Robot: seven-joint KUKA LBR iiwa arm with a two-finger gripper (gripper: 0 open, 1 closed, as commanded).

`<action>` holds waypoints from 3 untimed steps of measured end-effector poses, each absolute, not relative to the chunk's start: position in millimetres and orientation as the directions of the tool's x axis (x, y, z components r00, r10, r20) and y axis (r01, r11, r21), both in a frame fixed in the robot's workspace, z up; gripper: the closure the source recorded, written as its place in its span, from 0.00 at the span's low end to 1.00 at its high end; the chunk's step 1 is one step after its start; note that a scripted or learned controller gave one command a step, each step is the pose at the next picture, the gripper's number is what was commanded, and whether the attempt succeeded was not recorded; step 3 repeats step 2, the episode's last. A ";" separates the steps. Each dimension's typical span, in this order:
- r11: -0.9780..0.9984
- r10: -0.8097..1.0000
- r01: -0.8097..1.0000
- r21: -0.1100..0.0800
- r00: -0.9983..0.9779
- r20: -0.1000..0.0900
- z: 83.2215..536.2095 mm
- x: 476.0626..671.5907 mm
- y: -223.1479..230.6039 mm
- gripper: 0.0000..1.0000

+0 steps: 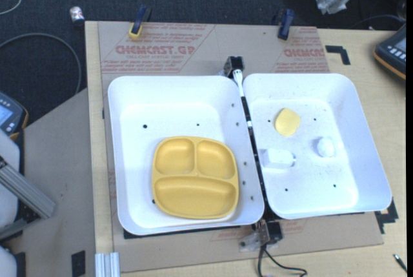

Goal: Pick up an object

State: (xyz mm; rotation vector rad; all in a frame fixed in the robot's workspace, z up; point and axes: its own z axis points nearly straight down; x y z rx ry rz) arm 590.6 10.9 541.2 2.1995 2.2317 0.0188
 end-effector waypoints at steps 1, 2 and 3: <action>0.002 1.000 1.000 -0.007 -0.002 0.002 495.0 492.3 12.9 1.00; 0.006 1.000 1.000 -0.011 -0.006 0.000 420.2 477.8 63.5 1.00; 0.006 1.000 1.000 -0.011 -0.006 0.000 420.2 477.8 63.5 1.00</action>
